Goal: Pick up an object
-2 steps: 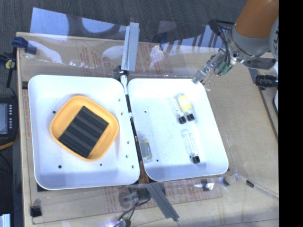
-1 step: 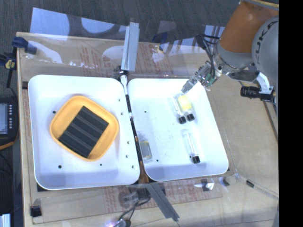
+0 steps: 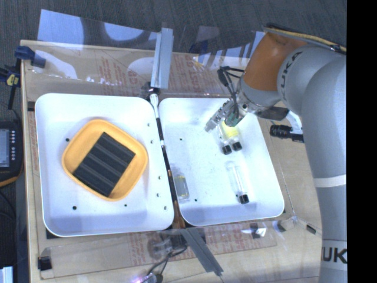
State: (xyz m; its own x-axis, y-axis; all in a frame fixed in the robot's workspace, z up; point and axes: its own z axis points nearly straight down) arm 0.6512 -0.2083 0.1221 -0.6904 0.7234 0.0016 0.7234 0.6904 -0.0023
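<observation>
"UK" is read on the arm (image 3: 321,128). A clear tube (image 3: 238,181) lies lengthwise, black cap toward the bin's (image 3: 194,211) near edge. The gripper (image 3: 231,147) state cannot be told.

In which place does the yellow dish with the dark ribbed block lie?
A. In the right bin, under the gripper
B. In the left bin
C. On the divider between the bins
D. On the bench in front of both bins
B: the yellow dish with the dark ribbed block on it rests inside the left bin, away from the gripper over the right bin.
</observation>
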